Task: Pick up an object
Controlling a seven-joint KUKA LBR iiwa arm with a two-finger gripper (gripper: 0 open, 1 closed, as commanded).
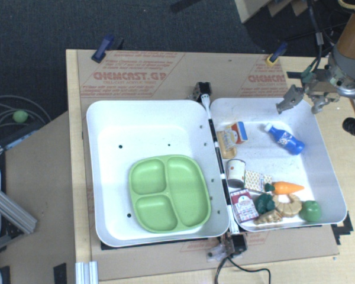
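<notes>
A blue bottle with a white cap lies on its side in the upper part of the right white bin, with bare bin floor around it. Above it and slightly to the right, the gripper hangs over the bin's far edge with its two fingers spread apart and nothing between them. The grey arm with its orange band reaches in from the upper right.

Along the left wall of the same bin lie a small tan packet with an orange-and-blue wrapper and, below it, a white cup. Across the bin's near edge a cluster of toys sits close together: an orange carrot, a dark green piece, a tan piece, a green ball, and a red-and-white packet.

The left white bin holds a light green plate with three compartments, lying flat toward the near side. Both bins rest side by side on a cardboard-covered tabletop.
</notes>
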